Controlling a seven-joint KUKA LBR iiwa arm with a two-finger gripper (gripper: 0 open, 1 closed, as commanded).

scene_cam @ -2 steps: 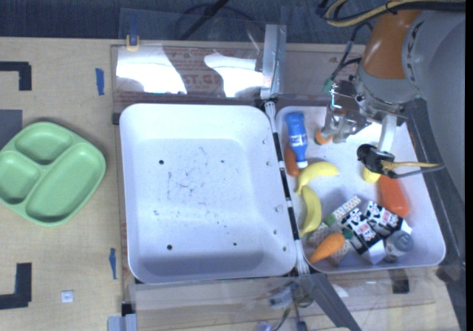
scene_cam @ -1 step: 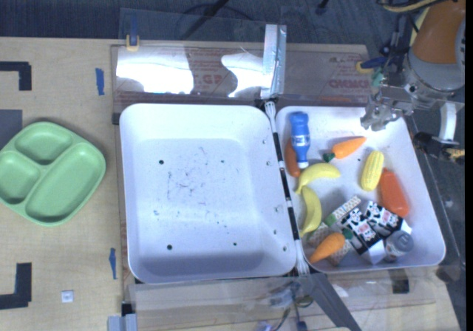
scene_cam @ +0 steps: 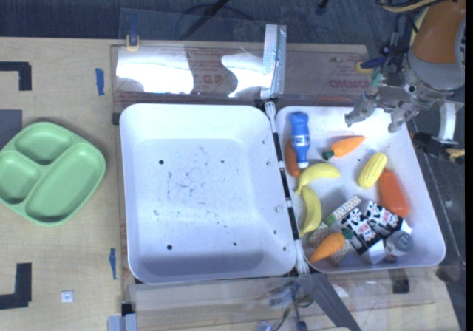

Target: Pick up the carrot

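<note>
Camera view: tool (scene_cam: 380,111) hovers above right bin (scene_cam: 429,196), we see prongs apart, empty.
Carrot (scene_cam: 346,146): near corn (scene_cam: 372,168).
Risk: we expect grabbing corn instead.

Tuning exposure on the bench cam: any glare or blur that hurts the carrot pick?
Camera view: strong glare on the clear panel behind the left bin, blown out white; the right bin is evenly lit, and the carrot reads sharp with soft shadow; the gripper above the bin's far edge is slightly soft; its fingers are hard to resolve.
</note>
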